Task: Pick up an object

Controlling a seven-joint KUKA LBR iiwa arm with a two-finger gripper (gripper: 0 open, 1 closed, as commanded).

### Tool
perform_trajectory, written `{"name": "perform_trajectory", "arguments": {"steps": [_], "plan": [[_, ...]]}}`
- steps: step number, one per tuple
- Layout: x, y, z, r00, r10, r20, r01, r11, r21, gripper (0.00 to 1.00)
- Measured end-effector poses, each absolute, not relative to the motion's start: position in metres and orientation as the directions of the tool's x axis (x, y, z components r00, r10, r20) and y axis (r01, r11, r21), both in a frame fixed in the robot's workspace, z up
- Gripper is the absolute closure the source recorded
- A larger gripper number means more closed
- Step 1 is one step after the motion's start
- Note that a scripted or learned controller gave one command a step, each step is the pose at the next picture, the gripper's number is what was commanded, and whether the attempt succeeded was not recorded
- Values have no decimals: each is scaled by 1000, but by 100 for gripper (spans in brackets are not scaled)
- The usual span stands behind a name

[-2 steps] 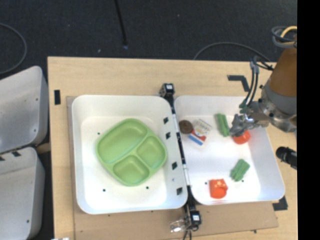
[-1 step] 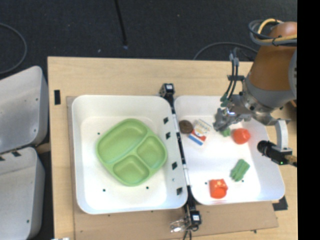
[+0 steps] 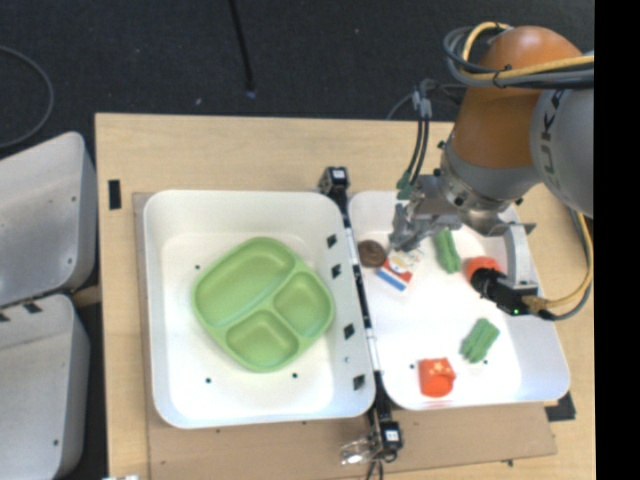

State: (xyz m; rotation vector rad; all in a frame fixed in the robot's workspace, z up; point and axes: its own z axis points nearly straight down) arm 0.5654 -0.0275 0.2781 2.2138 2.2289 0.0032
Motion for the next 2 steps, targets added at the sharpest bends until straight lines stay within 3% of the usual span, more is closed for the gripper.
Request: {"name": "perform_trajectory", "arguments": {"steps": [1,2], "plan": [[588,26,272,-8,1000,1,1000,8,2,100],[592,82,257,-7,1000,0,1000,7,-1,100]]}}
